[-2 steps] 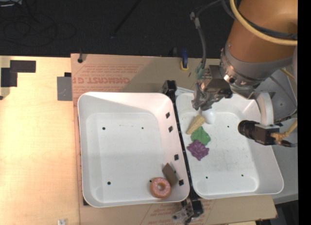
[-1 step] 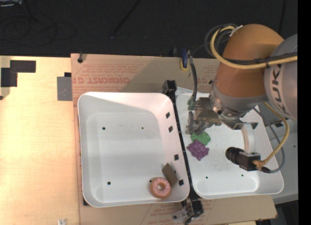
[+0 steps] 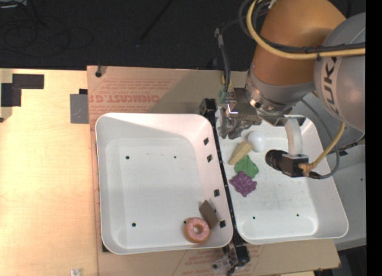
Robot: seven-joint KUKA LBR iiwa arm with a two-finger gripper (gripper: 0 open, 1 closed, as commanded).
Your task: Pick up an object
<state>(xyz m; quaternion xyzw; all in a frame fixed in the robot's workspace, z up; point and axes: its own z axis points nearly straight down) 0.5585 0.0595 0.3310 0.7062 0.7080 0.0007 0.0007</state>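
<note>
- Gripper (image 3: 234, 127) at right bin's (image 3: 310, 221) 11 o'clock corner; finger state: cannot tell.
- Cone (image 3: 241, 150), leaf (image 3: 246, 167), grapes (image 3: 243, 183) crowded; risk: wall clip or nudged neighbour.

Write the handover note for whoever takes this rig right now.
End effector: low at the right bin's upper left corner; its grip state can't be read, nothing seen held.
Right bin: ice cream cone, green piece, purple grape bunch, clustered below the end effector.
Left bin: pink donut, brown block, lower right.
Done: no pick visible.
Left: grasp and lift one object.
</note>
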